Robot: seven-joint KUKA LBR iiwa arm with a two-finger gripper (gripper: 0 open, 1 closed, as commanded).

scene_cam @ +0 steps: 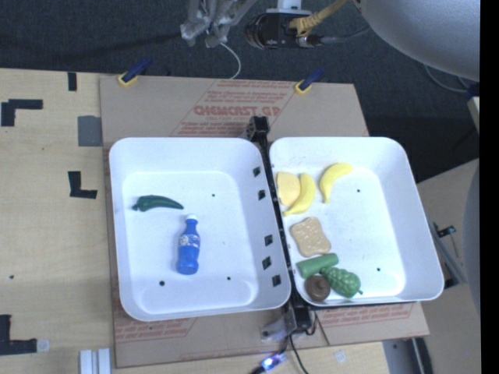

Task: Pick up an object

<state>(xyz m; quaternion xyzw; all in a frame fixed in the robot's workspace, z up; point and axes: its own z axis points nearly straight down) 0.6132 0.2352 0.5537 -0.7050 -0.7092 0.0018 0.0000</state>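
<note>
We read "CHEMCAST GP" on the cardboard sheet [234, 111] under both bins, arm's grey bulk at top right, claw [210, 18] raised beyond the far edge, opening unclear; blue bottle [188, 246] lies mid left bin [125, 162].

Arm body [429, 14]: smooth light-grey rounded casing, top right. Gripper [209, 18]: bare metal-grey fingers, thin white cable hanging off it. White cylinder, black fitting, yellow cable beside it.
</note>
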